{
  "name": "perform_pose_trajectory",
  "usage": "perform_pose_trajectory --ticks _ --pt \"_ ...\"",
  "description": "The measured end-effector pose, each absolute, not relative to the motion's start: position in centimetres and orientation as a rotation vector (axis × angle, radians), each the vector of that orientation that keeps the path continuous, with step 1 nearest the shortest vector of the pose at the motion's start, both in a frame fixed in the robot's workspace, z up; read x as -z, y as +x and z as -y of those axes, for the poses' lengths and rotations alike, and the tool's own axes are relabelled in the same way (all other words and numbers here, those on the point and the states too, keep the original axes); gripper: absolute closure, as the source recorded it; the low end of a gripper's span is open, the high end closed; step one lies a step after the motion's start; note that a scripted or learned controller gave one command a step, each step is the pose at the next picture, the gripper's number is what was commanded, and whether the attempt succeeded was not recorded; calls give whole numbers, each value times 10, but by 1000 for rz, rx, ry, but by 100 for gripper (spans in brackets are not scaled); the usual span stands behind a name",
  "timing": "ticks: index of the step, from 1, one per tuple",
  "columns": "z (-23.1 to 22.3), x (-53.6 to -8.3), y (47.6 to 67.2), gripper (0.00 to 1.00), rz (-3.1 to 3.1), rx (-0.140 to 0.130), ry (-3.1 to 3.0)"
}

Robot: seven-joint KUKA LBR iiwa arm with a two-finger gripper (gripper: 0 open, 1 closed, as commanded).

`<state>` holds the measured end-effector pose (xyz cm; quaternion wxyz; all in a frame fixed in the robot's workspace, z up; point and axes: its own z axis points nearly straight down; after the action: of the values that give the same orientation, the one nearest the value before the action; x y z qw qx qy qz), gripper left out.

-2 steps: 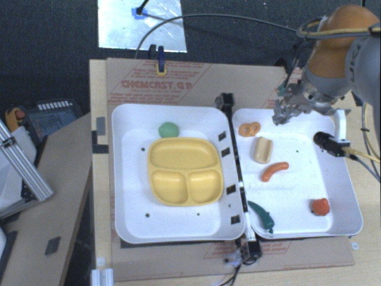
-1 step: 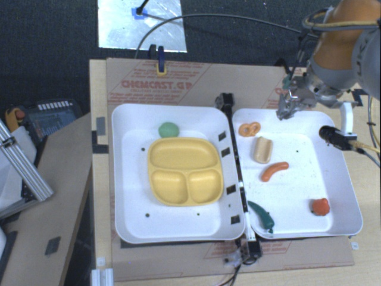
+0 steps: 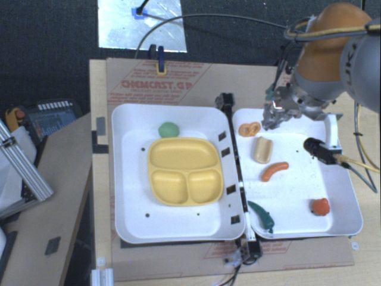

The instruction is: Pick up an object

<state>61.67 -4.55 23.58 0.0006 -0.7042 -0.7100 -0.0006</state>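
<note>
Right bin [image 3: 348, 219], near-left corner: dark green, leaf-like piece [image 3: 262, 215] lay against the wall. Near-right: small red round item [image 3: 320, 206], well apart from the rest. Mid bin: orange sausage [image 3: 274, 171] lay at a slant, with a beige stubby cylinder [image 3: 262, 149] just beyond it, close but apart. Left bin [image 3: 128, 219] held a yellow three-compartment tray [image 3: 181, 170], nothing in the compartments, and a green round item [image 3: 168, 130] touching its far edge. Both bins sat on the worktop [image 3: 98, 183]. Far-left of the right bin: orange ring-shaped piece [image 3: 249, 128], flat, nothing on top of it. Pincer [image 3: 269, 121] hung over the far side of the right bin, just right of the ring piece. How wide it stood could not be told, and no object was seen in it.
</note>
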Motion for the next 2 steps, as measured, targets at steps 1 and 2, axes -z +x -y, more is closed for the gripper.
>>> perform_pose_trajectory --ticks 1,2 --pt "1 -244 588 100 2230 1 -2211" --pt "-39 -246 559 100 2230 1 -2210"
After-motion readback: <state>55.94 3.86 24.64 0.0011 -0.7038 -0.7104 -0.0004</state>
